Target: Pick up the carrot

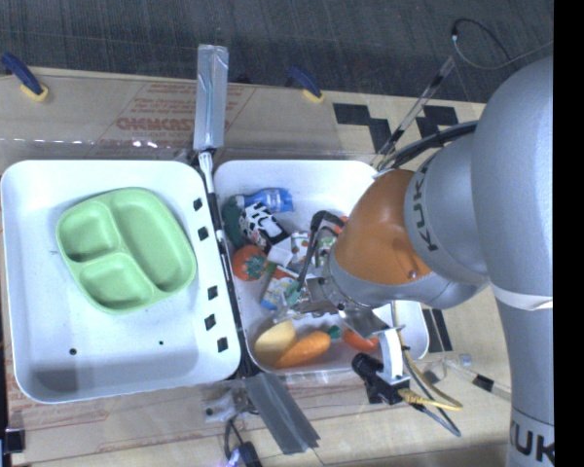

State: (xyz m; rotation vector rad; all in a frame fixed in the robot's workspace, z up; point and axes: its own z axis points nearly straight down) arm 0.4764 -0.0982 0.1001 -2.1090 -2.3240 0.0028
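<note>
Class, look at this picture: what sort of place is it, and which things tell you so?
Probably a robot test bench in a lab: a grey arm reaches over two white bins, one holding toy food such as a carrot, the other a green divided plate.

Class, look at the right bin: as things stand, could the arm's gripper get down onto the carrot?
Probably yes. The carrot lies on top near the right bin's front wall, uncovered, with the gripper just above and behind it. The yellow piece touching its left end and the nearby wall could crowd a grasp.
</note>
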